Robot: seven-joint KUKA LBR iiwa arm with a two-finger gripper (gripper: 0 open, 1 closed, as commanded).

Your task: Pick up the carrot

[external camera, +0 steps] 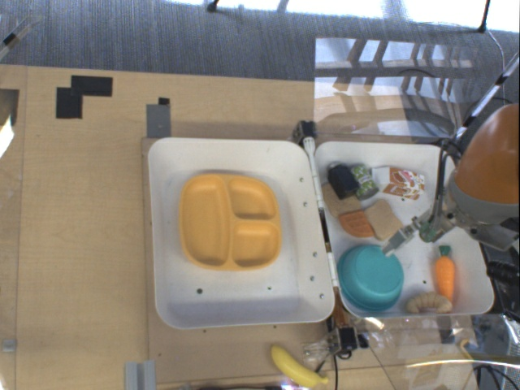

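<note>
Plainly, the pick has not been made: the carrot [444, 276] lies untouched on the floor of the right bin [479, 299], near its right wall, its green top toward the far side and its orange tip toward the near rim. The gripper [396, 240] hangs over the middle of that bin, to the left of the carrot and apart from it, reaching out leftward from the arm's orange band [490, 157]. Its two slim fingers [400, 236] look parted a little, with nothing between them, so I judge the hand to be unloaded; the tips sit just above the edge of the teal bowl [371, 277] and beside a tan block [383, 217]. What is left is nearly everything: swing right to the carrot, descend, close on it and lift. The right bin is crowded, which may hamper that. Besides the carrot and the bowl it holds an orange slab [357, 223] next to the tan block, a dark item [344, 180] with a green one touching it at the far side, a red-and-white packet [403, 183], and a pale lumpy piece [429, 303] just below the carrot. The left bin [179, 299] holds a yellow divided plate [231, 220], its compartments bare. A banana [297, 370] lies on the bench in front of the bins.
</note>
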